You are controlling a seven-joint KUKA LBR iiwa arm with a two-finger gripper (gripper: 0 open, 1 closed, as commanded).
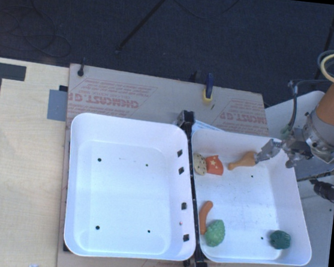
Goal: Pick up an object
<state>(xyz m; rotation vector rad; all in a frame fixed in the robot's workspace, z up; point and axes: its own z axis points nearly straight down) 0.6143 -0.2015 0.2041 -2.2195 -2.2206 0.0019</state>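
My gripper (279, 156) hangs over the far right edge of the right bin (299, 237), below the orange-banded wrist. Its two fingers stand apart with nothing between them, so it is open. A tan drumstick-shaped toy (243, 161) lies just left of the left finger (267, 151), its thick end close to the fingertip. Further left, a red piece (214, 165) rests beside a cream round piece (199, 163) against the divider. An orange sausage shape (204, 216) and a light green lump (215, 232) lie at the near left. A dark green lump (280, 239) sits in the near right corner.
The left bin (80, 149) stands beside the right one, joined along a black-clipped divider (186, 180). Both rest on a cardboard sheet (129, 98) with a blue clamp (208, 92) at its far edge. Cables and a grey bracket hang right of the gripper.
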